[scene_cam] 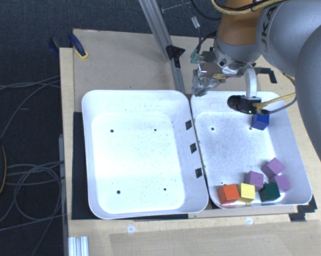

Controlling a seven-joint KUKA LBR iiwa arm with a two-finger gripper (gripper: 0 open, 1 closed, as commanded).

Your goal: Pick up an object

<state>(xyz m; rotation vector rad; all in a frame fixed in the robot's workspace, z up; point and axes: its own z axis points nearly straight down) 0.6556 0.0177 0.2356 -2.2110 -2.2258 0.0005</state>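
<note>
Positioned over the right white bin's (294,143) far edge, the end effector (203,84) is being held; its state cannot be told. A blue cube (259,121) is lying near it inside that bin.

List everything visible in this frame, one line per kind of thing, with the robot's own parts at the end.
Shallow white plastic bins: 2, white, side by side, left and right.
Blue cube: 1, right bin, far side.
Purple cubes: 3, right bin, near corner.
Orange cube, yellow cube, dark green cube: 1 each, same near corner.
Grey arm: 1, orange band, entering from the right; hand at the right bin's far left corner.
</note>
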